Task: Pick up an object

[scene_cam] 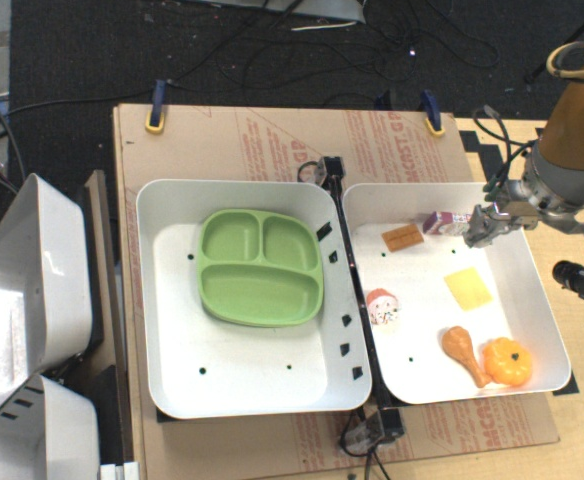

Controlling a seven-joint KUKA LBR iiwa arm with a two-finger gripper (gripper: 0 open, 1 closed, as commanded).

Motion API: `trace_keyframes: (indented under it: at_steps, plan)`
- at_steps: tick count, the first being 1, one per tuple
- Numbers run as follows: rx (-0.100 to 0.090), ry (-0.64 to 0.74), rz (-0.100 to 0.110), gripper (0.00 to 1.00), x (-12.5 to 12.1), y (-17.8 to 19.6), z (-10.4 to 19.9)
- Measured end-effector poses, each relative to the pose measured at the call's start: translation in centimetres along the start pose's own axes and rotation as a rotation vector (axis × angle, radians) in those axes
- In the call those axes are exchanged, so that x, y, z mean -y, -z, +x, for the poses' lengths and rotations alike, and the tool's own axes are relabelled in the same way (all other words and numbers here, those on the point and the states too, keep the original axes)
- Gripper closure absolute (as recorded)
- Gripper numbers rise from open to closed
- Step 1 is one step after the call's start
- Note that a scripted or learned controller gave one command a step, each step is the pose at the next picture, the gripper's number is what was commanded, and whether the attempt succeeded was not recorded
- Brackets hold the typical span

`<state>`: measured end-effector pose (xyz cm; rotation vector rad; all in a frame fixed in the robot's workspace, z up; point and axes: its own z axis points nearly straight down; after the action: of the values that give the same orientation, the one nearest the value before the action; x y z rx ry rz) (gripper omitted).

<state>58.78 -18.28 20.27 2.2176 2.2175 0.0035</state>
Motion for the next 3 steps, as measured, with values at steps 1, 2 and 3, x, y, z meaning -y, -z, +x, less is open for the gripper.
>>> trace_keyframes:
  at_steps: [1,2,3]
  plan:
    - [0.001,0.002,-0.001,1.00,0.1,6.2,-0.7]
    - [-0.001,0.002,0.002,1.00,0.0,8.1,-0.7]
    - [-0.003,0.008,0.006,1.00,-0.7,6.6,5.0]
